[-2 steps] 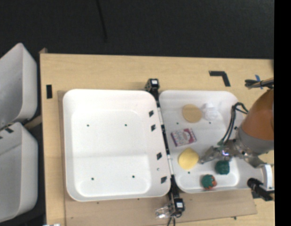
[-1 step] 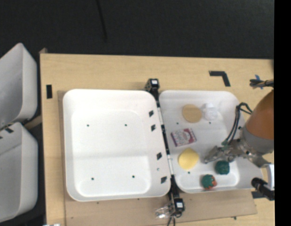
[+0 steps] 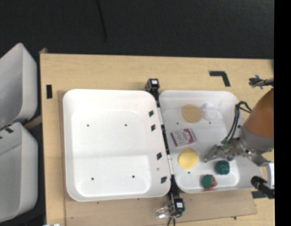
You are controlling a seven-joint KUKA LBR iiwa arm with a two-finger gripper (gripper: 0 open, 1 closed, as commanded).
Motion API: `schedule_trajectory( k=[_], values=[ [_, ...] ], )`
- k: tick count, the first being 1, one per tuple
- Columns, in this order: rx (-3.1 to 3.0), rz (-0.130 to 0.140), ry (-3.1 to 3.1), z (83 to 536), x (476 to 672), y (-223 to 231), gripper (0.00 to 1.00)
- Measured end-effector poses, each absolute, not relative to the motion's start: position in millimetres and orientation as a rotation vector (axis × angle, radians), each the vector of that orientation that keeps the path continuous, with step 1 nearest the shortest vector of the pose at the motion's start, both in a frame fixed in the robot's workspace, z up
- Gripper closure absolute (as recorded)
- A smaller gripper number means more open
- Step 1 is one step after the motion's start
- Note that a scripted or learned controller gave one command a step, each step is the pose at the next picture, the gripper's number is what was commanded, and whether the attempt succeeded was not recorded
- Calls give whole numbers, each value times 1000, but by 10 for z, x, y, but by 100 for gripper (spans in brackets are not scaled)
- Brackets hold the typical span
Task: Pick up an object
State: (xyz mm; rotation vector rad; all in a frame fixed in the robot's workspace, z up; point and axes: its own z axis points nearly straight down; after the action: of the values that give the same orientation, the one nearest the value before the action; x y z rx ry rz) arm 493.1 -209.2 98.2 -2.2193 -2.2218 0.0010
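Pale wood-grain tabletop (image 3: pixel 103 69) w/ two shallow white plastic bins side by side, rounded corners, smooth glossy walls. Left bin (image 3: pixel 70 140) has a stepped floor and a few small dark dots on it. Right bin (image 3: pixel 169 102) holds the objects.

Grey arm w/ orange band comes in from the right; jaws (image 3: pixel 216 153) are over the right bin's lower-right part, metal linkage visible, cables looping above. Can't tell if the jaws are apart or together — too small and blurred.

Objects in the right bin:
- tan flat round disc (image 3: pixel 192 113), matte, near the back wall; a whitish crumpled clear thing (image 3: pixel 211 111) just beside it on the right.
- pink/white printed packet (image 3: pixel 183 136), flat, rectangular, mid-bin.
- yellow rounded lump (image 3: pixel 188 159), smooth, just left of the jaws, apart from them.
- dark green blocky piece (image 3: pixel 222 167), right under/beside the jaws; contact unclear.
- green rounded item w/ red patch (image 3: pixel 208 181), near the front wall.
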Motion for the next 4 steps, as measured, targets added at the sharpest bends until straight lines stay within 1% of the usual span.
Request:
schedule_trajectory(
  k=[1, 2, 3, 4],
  values=[
    [-2223, 3, -2220, 984, 4889, -2205, 0],
    [-2220, 0, -2223, 986, 4954, -2158, 0],
    [-2223, 3, -2219, 985, 4887, -2303, 0],
    [-2222, 1, -2223, 988, 4904, -2298, 0]
  ],
)
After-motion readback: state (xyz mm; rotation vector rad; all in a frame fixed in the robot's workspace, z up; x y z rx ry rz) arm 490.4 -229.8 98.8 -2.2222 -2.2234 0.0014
